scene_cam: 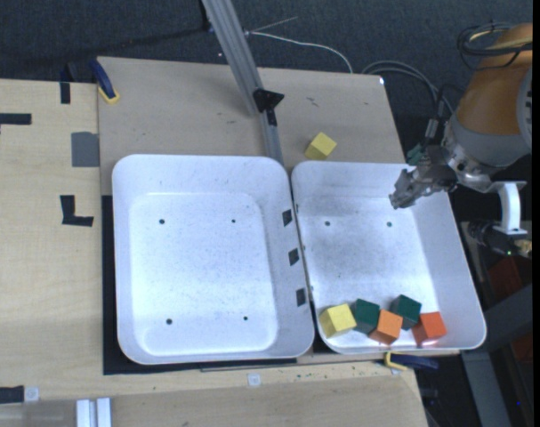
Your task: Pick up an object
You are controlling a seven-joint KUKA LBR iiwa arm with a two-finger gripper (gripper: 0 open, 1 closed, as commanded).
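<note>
Dark carpet-like floor surrounds a pale wooden tabletop [189, 96] carrying two shallow white bins side by side. Left bin [127, 327] has nothing but speckles on its floor. Right bin [456, 265] holds a cluster of small blocks along its near edge: yellow block [337, 318] at the near-left corner, dark green block [366, 312] touching it, orange block [388, 326] just in front, second green block [406, 310] beside that, red-orange block [430, 326] toward the near-right corner. All five lie on the bin floor, packed close, some touching. One more yellow cube [320, 146] sits on the bare tabletop just beyond the far-left corner of the right bin. Grey metal bar [238, 47] slants from the far edge down to the gap between bins, black clamp [268, 100] on it. Blue-yellow clip [105, 83] at far-left corner of the board, another clip [410, 360] at the near edge below the right bin. Arm [496, 105] comes in from the right, orange band up top, grey wrist angled down-left. Claw [405, 194] hangs over the far-right part of the right bin, well apart from the block cluster; it is dark and blurred, cannot tell if it is spread or pressed together, nothing visible between its tips. Cables [403, 69] loop on the floor behind the arm.
</note>
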